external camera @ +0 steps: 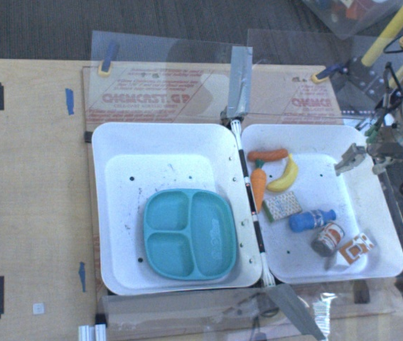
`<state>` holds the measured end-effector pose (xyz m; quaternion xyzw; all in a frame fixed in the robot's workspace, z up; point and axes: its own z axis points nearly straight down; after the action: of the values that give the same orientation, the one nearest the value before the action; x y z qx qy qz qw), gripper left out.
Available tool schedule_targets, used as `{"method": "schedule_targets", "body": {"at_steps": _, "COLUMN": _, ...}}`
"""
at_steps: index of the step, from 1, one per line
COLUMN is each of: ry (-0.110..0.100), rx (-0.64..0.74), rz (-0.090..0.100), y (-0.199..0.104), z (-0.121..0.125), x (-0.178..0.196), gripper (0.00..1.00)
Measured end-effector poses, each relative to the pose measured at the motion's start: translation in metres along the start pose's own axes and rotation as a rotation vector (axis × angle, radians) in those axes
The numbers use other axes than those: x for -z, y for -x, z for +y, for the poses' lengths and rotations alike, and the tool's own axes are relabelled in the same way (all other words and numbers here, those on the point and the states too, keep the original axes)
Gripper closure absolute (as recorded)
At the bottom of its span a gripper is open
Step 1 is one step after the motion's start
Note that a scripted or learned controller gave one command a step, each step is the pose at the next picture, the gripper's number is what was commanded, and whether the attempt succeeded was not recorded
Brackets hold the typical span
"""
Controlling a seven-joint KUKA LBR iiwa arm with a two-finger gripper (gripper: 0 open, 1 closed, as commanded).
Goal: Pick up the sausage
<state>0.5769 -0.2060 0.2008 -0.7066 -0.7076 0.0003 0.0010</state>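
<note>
Sausage [268, 154] sits just above the banana [284, 177], touching it. Gripper [363, 156] hangs well off to the banana's right, fingers spread apart, nothing in them.

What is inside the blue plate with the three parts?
Nothing shows inside the blue divided plate; all three compartments look bare. It covers the left bin's floor beneath, so anything under it cannot be seen.

Gripper [363, 156] hangs over the right bin's [389, 251] right rim, well apart from the sausage [268, 155] lying at the back, just above the banana [284, 177] and carrot [258, 186]. A teal plate [189, 234] sits in the left bin [116, 155].
</note>
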Motion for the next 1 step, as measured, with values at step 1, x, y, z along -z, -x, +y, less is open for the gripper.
{"method": "schedule_targets", "body": {"at_steps": 1, "ry": 0.005, "rx": 0.105, "rz": -0.003, "y": -0.0746, "z": 0.0817, "x": -0.0735, "gripper": 0.0}}
